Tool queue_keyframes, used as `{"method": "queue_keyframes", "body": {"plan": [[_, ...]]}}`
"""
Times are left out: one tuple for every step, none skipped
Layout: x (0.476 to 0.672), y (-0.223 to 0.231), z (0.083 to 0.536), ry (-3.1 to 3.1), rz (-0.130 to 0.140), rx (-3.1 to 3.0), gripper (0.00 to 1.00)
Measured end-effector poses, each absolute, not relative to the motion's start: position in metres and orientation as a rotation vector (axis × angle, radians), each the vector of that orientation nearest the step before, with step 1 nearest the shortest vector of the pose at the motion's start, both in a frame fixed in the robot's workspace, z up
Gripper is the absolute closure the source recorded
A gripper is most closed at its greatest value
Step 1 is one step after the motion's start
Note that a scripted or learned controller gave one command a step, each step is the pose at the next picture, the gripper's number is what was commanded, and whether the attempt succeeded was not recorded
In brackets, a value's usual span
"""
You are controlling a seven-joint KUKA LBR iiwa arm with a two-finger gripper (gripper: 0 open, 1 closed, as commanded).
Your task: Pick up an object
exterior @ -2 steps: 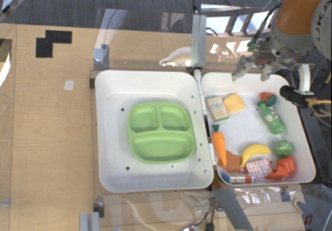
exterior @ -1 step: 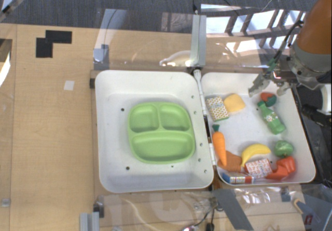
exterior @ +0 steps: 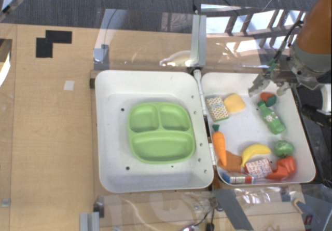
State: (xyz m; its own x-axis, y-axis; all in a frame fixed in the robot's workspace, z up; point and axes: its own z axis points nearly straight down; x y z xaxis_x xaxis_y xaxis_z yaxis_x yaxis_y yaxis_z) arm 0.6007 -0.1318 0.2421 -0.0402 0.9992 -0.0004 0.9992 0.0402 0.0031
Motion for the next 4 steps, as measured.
{"method": "queue_keyframes", "body": {"plan": [[0.602, -0.178, 0.194, 2.169, 0.002, 2.27, 0.0], [0.616, -0.201, 0.098, 2.24, 0.006, 2.196, 0.0], [0.618, -0.2, 0.108, 2.238, 0.011, 2.193, 1.0], [0.632, -0.198, 0.113, 2.071, 0.005, 2.359, 1.0]]}}
